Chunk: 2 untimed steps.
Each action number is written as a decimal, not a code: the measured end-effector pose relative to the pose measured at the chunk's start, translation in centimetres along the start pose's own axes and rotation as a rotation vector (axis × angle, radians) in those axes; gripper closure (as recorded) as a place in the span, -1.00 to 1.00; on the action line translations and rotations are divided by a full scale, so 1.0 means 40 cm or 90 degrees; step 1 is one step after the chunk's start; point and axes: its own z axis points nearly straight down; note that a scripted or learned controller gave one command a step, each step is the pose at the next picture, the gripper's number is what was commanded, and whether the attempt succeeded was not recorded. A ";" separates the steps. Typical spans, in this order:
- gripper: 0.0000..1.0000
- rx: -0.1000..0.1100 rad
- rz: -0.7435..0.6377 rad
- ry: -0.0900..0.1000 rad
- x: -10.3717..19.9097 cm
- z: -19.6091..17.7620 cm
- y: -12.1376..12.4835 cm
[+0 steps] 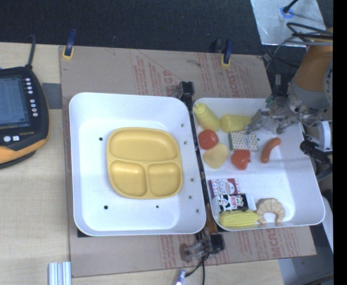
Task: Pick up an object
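Red and slim, the sausage (270, 149) lies loose on the floor of the right bin (298, 183), toward its far right side, just near of the gripper (273, 119). Its long axis runs on a slant, the upper end pointing far and right, the lower end near and left. Nothing is lifted yet: the gripper hangs low over the bin's far part, between a yellow piece (235, 123) on its left and the sausage, and I cannot tell whether it is spread or closed, or whether it grips anything. So the pick seems barely begun; the descent, the grasp and the lift are all left. Left of the sausage sit a patterned packet (244, 141) and two tomatoes (240, 158). Further left, the other bin (84, 159) holds a yellow tray (144, 161).
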 end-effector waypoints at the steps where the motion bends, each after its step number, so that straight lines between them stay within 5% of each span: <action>1: -1.00 -0.020 0.001 -0.006 0.000 0.010 -0.070; 2: -1.00 -0.020 0.001 -0.006 0.000 0.011 -0.138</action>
